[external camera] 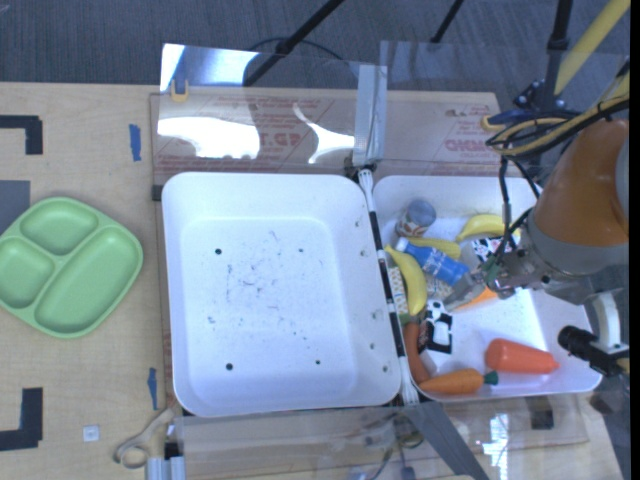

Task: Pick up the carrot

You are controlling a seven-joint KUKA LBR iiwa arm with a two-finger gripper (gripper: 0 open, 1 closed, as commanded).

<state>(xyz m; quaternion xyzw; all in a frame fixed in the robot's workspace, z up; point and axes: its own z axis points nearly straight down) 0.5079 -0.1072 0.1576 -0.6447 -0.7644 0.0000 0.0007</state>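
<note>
The carrot is orange with a small green stem end and lies along the front wall of the right bin. A fatter red-orange cone-shaped piece lies just behind it to the right. My gripper hangs over the middle of the right bin, behind the carrot and apart from it, close to a blue bottle. A small orange bit shows right under the gripper, and I cannot make out what it is.
Near the right bin's left wall lie a yellow banana, a second banana, a grey round item, a black-and-white piece and a reddish-brown stick. The left bin sits beside it. A green divided plate rests on the bench at far left.
</note>
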